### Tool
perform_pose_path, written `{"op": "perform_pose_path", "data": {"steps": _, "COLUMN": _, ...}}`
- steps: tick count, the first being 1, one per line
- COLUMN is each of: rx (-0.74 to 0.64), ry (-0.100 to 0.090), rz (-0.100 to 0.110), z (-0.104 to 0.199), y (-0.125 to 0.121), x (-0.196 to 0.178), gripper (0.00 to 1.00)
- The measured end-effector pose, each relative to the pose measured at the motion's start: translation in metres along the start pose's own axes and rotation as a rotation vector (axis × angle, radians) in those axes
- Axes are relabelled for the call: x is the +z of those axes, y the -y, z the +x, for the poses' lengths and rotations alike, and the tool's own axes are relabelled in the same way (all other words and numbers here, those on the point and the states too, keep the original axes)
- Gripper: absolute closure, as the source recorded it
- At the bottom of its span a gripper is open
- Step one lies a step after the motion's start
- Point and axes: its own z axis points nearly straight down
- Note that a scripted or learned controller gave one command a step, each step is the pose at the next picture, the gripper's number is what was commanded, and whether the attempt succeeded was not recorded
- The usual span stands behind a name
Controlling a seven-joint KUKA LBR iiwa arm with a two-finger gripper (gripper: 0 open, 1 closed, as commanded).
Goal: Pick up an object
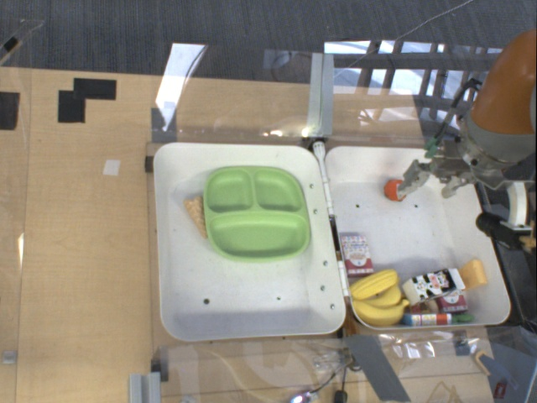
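Camera view is showing the bench [75,250] running pale wood on the left, with black block marks near its far left corner and dark carpet beyond. Left bin [252,317] is holding a green divided plate [256,212], with a tan waffle-like piece [195,215] sticking out from under the plate's left edge. Right bin [436,233] is carrying the clutter: a small red-and-white carton [357,253] by the divider, bananas [377,296] in the near corner, a black-and-white milk-type carton [435,285] beside them, markers [436,317] along the near wall, an orange-yellow block [474,272] toward the right wall. A small red-orange ball-like object [393,190] is sitting alone toward the far side of the right bin.

Claw [432,177] is hanging over the far right part of that bin, fingers spread open, nothing between them (left finger tip is looking just beside the red object, touching or not I cannot tell). Arm is coming in from the right, orange band up top.

Step, as I'm judging it: approaching for a grasp, nothing picked yet. Likely target is the red object. Next move is calling for shifting the claw left so the object sits between the fingers, dropping, then closing. Risk: a round thing may be rolling away when nudged.

Clear panels are standing behind the bins; glare is showing on them.
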Motion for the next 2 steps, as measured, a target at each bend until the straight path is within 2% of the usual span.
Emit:
{"op": "perform_pose_path", "data": {"steps": 1, "rx": -0.089, "ry": 0.001, "rz": -0.005, "z": -0.012, "y": -0.018, "x": 0.116, "gripper": 0.0}}
{"op": "perform_pose_path", "data": {"steps": 2, "rx": -0.328, "ry": 0.0, "rz": -0.002, "z": -0.014, "y": 0.003, "x": 0.093, "gripper": 0.0}}
